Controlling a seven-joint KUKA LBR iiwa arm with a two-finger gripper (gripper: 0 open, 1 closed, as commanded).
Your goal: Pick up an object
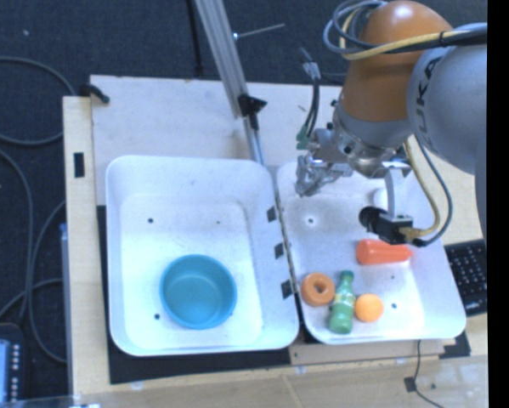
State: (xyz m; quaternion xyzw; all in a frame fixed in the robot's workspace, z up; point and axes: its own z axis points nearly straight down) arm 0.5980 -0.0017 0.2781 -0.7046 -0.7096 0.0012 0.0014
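Observation:
My gripper hangs over the far left corner of the right bin, with nothing visible between its fingers. At the bin's near side lie an orange ring, a green bottle and an orange ball close together. A red-orange carrot-shaped piece lies to the right of the gripper, nearer the bin's right side. A blue bowl sits in the left bin, toward its near side.
A slanted metal pole rises behind the bins, ending at a black clamp near the divider. A black cable fitting hangs from the arm above the carrot piece. A dark keyboard lies at the right.

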